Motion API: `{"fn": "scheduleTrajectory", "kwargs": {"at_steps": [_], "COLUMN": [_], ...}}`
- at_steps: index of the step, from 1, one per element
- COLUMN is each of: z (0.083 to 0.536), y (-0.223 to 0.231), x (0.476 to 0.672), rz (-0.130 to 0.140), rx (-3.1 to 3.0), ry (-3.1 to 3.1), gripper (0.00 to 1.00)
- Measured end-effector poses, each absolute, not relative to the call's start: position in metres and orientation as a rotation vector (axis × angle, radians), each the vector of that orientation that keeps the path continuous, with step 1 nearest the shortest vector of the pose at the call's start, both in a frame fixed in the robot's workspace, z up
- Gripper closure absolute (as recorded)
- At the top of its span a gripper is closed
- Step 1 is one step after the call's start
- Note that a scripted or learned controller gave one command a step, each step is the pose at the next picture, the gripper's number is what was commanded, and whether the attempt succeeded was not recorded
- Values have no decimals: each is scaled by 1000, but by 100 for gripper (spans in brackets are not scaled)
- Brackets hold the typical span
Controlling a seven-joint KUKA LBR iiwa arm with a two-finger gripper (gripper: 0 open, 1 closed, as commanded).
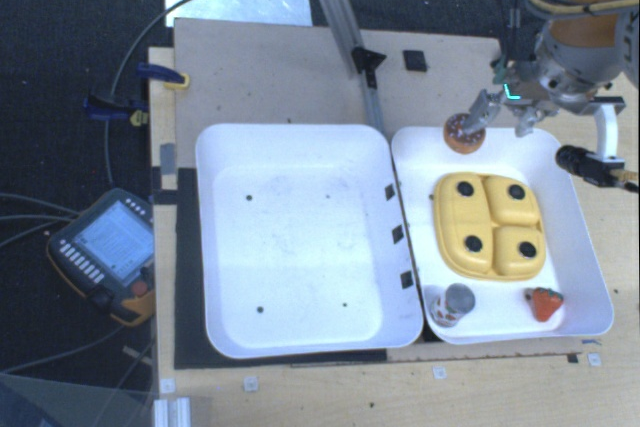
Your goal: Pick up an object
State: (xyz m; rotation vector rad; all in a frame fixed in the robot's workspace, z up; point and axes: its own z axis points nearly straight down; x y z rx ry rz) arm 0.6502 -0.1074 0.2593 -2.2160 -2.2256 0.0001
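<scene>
Two-finger gripper point(505, 115) spread wide above far rim of right white bin point(585, 245), holding nothing. Small brown sprinkled doughnut point(464, 133) sits just beside left fingertip, probably the target. Yellow four-lobed plastic block point(489, 225) lies mid-bin, apart.

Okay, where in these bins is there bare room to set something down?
The left bin has a bare floor from wall to wall. The right bin is crowded: yellow tray in the middle, donut at its top rim, cup and strawberry along the bottom.
</scene>
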Motion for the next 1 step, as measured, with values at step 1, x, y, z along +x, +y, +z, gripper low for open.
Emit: {"fn": "scheduleTrajectory", "kwargs": {"at_steps": [1], "z": [261], "y": [-107], "x": [651], "rz": [-3], "rx": [-2217], "ry": [-2227], "gripper": [0]}}
